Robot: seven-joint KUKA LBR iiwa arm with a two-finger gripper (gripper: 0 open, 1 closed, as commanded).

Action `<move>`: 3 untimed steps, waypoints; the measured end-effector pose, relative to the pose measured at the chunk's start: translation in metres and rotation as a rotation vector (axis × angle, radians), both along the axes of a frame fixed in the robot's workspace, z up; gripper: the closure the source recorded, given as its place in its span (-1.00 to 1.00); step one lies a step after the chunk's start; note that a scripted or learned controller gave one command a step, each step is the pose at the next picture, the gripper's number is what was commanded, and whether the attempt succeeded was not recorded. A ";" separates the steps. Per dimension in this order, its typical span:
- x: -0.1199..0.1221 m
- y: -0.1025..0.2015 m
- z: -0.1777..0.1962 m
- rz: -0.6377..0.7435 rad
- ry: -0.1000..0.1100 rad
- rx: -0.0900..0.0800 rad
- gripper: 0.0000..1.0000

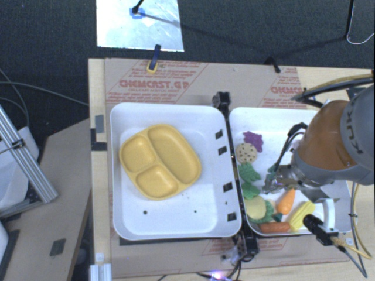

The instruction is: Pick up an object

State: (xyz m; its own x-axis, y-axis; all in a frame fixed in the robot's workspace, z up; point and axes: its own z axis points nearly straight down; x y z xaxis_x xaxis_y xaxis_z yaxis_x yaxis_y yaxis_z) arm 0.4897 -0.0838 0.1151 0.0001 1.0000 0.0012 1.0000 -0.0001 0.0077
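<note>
While the arm (331, 142) reaches in over the right bin (275, 117), its gripper (274, 180) hangs low among the toy food — whether the fingers are apart or together I cannot tell. Just beside it lie an orange carrot (286, 201), a yellow corn cob (301, 213) and green leafy pieces (248, 175). A cookie (246, 153) and purple grapes (253, 139) sit farther back. The left bin (176, 218) holds a yellow divided plate (159, 160).
</note>
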 end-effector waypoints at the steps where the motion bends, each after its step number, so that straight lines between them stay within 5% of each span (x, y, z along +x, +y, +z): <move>1: 0.020 0.098 0.073 0.015 -0.001 0.003 1.00; 2: -0.002 0.137 0.177 0.010 -0.003 0.002 1.00; 3: -0.002 0.103 0.190 0.000 0.003 -0.002 1.00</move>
